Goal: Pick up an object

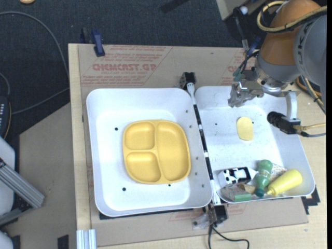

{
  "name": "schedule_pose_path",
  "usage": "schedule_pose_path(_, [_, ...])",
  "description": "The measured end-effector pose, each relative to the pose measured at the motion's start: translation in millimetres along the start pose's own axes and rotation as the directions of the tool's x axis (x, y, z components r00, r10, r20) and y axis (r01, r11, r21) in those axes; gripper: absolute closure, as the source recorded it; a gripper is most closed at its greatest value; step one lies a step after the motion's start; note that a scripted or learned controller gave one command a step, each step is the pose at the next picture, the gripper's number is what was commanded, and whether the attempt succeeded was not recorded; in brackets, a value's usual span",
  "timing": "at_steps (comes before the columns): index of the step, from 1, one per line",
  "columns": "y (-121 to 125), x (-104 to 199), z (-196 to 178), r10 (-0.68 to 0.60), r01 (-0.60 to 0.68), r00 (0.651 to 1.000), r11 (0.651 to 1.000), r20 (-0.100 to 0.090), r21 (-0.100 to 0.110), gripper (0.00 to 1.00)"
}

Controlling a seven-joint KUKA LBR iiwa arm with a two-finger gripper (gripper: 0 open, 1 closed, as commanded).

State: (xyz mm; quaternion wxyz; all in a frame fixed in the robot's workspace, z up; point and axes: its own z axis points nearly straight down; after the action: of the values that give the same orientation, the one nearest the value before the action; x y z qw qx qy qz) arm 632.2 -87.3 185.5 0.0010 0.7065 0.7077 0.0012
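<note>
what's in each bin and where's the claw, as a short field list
left bin: yellow divided plate, near the middle
right bin: pale yellow piece alone at mid-bin; yellow bottle, green item and black-and-white item piled at the near end
claw: over the right bin's far end, apart from the pale yellow piece

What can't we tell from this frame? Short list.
- Gripper: too small and blurred in the camera view to read its state, or whether it touches the right bin.
- Pile in the right bin's near corner: items overlap; the yellow bottle and green piece cover what lies beneath, so no count.
- Black-and-white item: too small to identify.
- Arm: cut off by the right edge.
</note>
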Motion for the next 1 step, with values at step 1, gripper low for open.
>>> schedule_pose_path(1, [-0.5, -0.6, 0.7, 0.000, 0.000, 1.000, 1.000, 0.001, 0.002, 0.00])
